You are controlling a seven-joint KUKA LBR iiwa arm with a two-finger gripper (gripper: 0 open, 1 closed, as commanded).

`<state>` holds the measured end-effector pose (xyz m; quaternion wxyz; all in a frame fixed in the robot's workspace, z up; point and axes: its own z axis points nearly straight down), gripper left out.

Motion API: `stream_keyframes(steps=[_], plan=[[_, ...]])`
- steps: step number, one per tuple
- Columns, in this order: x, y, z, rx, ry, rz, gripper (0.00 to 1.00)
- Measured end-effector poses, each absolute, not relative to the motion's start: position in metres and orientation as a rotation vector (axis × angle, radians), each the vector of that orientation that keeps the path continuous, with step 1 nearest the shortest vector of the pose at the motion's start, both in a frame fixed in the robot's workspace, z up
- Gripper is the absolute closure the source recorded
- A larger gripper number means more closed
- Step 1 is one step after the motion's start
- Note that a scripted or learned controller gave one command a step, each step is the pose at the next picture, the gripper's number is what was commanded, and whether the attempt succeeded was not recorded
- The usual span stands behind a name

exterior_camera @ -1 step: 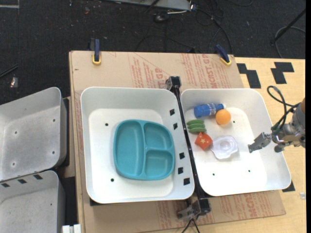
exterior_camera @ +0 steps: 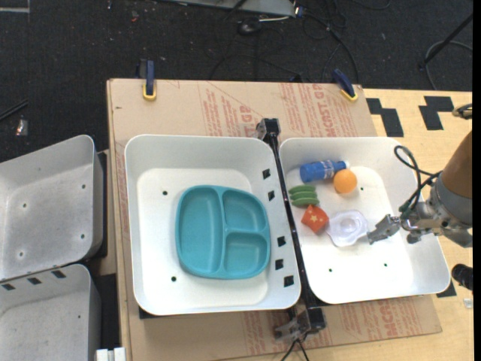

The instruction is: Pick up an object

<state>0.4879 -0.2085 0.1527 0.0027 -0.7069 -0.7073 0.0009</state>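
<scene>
The right bin (exterior_camera: 421, 277) holds a blue bottle (exterior_camera: 322, 171) lying on its side, an orange ball (exterior_camera: 345, 181), a green item (exterior_camera: 304, 195), a red item (exterior_camera: 315, 218) and a clear plastic cup (exterior_camera: 346, 228). My gripper (exterior_camera: 388, 230) hangs low over the right part of this bin, just right of the clear cup. I see nothing held in it. The grey arm (exterior_camera: 457, 190) enters from the right edge, with a black cable looping above the wrist.
A teal divided plate (exterior_camera: 223, 232) lies in the left bin (exterior_camera: 150, 201). A black divider (exterior_camera: 284, 216) runs between the bins. Two grey trays (exterior_camera: 45, 201) sit left of the bench. Clamps (exterior_camera: 149, 79) hold the cardboard's far edge.
</scene>
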Motion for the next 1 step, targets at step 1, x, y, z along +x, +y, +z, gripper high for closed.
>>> stream_keyframes(steps=[1], plan=[[0.4814,-0.2067,0.1066,-2.219,-2.216,0.003,0.00]])
